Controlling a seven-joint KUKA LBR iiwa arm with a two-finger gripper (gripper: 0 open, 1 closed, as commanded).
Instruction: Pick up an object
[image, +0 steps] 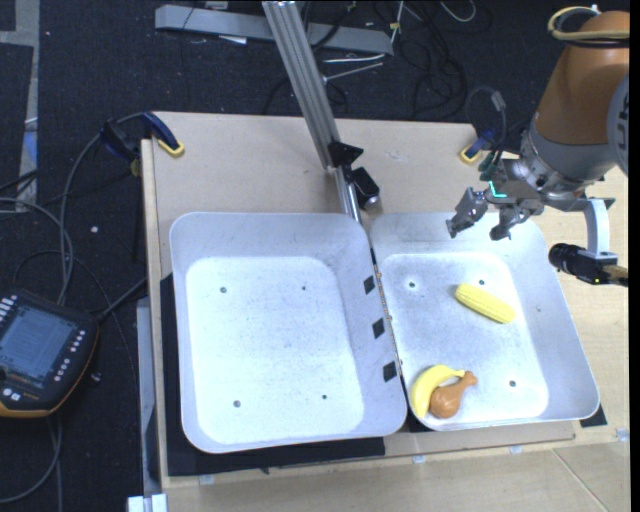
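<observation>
A yellow corn cob (485, 303) lies in the right bin (560, 330), toward its upper middle. A yellow banana (428, 384) curls at the bin's front left corner, with an orange-brown drumstick toy (450, 396) lying against it. My gripper (482, 219) hangs above the back edge of the right bin, up and slightly left of the corn. Its two dark fingers are spread apart with nothing between them.
The left bin (200, 250) sits beside the right one, their rims meeting at the middle. A slanted metal pole (312, 90) rises from the bench behind the bins. Clamps (165, 140) mark the bench's back corners. A teach pendant (35, 350) lies off the bench at left.
</observation>
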